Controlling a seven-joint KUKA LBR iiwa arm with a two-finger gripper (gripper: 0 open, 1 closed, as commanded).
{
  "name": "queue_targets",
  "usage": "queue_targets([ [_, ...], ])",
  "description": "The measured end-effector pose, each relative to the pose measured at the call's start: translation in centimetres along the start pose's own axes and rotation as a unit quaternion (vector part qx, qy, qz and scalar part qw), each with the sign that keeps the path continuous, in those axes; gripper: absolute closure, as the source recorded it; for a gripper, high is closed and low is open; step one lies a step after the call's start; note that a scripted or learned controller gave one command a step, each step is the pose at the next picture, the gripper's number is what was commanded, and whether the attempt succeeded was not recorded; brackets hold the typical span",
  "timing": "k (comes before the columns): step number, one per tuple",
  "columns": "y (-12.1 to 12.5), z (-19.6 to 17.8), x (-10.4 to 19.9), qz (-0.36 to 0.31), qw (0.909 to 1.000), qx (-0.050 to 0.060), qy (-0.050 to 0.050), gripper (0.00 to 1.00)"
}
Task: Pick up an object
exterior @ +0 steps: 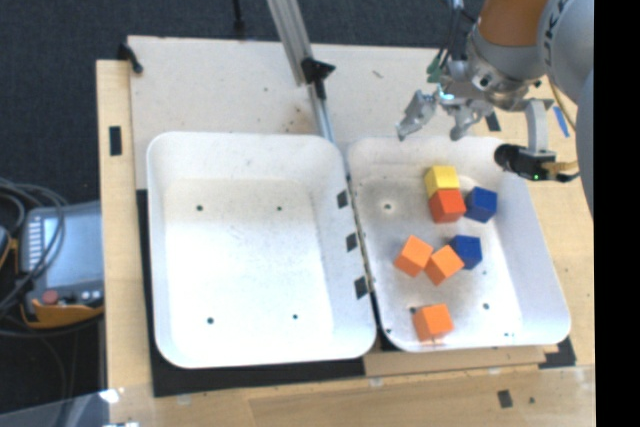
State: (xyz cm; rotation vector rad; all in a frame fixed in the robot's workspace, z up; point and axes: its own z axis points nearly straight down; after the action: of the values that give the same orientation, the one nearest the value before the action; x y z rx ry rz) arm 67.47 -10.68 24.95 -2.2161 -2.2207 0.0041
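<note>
Hand hangs open and empty above the right bin's far rim; seven cubes, orange, blue and yellow, lie inside.

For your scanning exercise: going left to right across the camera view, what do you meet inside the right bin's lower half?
Orange cube → orange cube → orange cube → blue cube.
</note>
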Motion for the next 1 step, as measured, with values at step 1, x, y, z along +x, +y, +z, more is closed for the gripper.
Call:
queue_targets([
  [1,0.07,-0.36,-0.08,-0.001,1.0,-0.003,-0.002,0.0],
])
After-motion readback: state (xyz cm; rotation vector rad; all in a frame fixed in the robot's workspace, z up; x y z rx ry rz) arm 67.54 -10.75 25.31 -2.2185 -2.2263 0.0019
